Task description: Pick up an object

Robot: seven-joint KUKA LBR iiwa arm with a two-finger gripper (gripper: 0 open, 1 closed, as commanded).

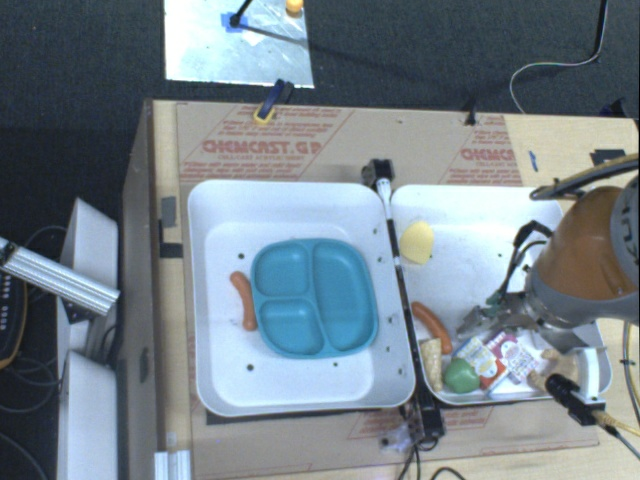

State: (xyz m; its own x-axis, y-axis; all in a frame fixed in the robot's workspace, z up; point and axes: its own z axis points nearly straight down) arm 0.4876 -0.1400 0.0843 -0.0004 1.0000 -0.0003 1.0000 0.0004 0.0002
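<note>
Hovering low over the right bin (pixel 470 208), gripper (pixel 487 318) above a heap: packet (pixel 500 353), green ball (pixel 461 376), sausage (pixel 432 320) alongside. Grip state impossible to tell. Yellow lemon (pixel 417 240) near the divider. Left bin (pixel 290 203): blue tray (pixel 313 297), another sausage (pixel 243 299) just beside.

A robotics lab: cardboard-lined bench (pixel 300 143), white bins (pixel 215 268) (toy food inside), loose cables (pixel 560 63).

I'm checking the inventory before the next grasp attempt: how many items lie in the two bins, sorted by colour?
Blue: 1, divided plate
Orange: 2, sausage beside the plate, sausage in the right bin
Yellow: 1, lemon
Green: 1, round piece
Red and white: 1, packet
Total: 6 that I can tell apart
</note>
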